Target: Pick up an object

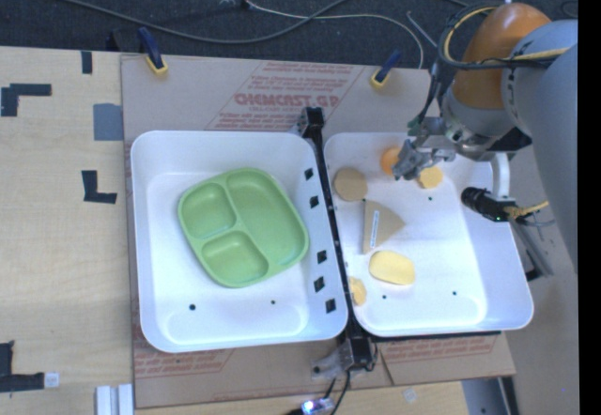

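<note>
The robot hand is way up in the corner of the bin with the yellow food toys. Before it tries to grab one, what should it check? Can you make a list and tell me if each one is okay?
1. Is the gripper over the right bin? Ok, it sits at the far end.
2. Is a toy close by? Ok: an orange piece and a yellow piece sit on either side of it.
3. Is anything between the fingers? Cannot tell, too small and dark.
4. Are the other toys out of the way? Ok: the tan round piece, the wedge and the yellow lump lie nearer the camera.
5. Is the green tray in the way? Ok, it lies in the left bin.
</note>
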Tool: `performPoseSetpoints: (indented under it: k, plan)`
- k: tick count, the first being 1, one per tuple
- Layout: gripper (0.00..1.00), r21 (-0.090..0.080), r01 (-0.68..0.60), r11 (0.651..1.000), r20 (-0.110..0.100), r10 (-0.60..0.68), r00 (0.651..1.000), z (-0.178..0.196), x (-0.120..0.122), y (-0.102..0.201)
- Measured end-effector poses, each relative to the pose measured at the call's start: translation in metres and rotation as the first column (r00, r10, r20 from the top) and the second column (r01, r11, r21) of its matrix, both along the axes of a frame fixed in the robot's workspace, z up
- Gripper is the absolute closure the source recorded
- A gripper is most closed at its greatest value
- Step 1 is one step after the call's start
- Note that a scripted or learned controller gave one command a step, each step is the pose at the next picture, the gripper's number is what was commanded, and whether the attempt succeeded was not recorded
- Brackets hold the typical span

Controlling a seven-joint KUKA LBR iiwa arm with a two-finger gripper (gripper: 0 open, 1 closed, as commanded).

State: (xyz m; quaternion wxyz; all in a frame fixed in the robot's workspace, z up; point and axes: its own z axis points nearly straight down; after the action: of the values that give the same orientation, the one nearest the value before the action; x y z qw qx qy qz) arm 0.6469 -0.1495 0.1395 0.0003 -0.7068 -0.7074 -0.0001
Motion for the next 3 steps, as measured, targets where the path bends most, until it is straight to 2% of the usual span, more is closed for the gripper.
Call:
performPoseSetpoints:
  k: [2, 3]
  plan:
    - [1.00, -0.001, -0.001, 1.000, 0.003, 0.001, 1.000, 0.101, 0.010, -0.008]
    - [1.00, 0.000, -0.004, 1.000, -0.002, 0.004, 1.000, 0.092, 0.013, 0.050]
